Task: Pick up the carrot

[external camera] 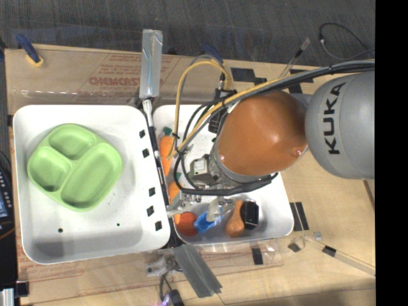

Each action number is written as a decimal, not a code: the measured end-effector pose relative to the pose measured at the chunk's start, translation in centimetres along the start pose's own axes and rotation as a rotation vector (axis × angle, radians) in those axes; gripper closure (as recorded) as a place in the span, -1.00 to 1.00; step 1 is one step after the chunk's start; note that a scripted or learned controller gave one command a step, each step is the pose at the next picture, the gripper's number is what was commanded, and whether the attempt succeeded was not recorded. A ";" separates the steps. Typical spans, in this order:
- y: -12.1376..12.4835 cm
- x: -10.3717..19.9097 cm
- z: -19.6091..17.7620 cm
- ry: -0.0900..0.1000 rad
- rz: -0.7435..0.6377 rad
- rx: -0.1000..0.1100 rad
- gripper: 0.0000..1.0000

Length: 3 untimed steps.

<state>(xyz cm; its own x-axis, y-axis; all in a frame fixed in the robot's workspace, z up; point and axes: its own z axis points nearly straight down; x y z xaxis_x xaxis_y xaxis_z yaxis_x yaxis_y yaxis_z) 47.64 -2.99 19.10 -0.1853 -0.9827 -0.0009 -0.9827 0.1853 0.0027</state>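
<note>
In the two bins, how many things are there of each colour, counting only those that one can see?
Green: 1, the divided plate
Orange: 3, the carrot, a reddish round piece, a brownish piece
Blue: 1, a small piece
Total: 5 in view

Dark ribbed floor [95, 5] — perhaps carpet — beyond a pale wooden bench [338, 279] under even light.

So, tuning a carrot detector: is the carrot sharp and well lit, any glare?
Camera view: the carrot is fairly sharp but shaded by the arm above it; no glare there, just a soft sheen on the orange band; the left bin is evenly lit.
</note>
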 end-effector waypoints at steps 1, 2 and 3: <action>-0.1 -0.3 -0.9 -0.001 -0.007 0.001 1.00; -6.4 -3.0 0.0 0.000 0.030 0.002 1.00; -11.4 -2.2 -0.1 -0.001 -0.002 0.003 1.00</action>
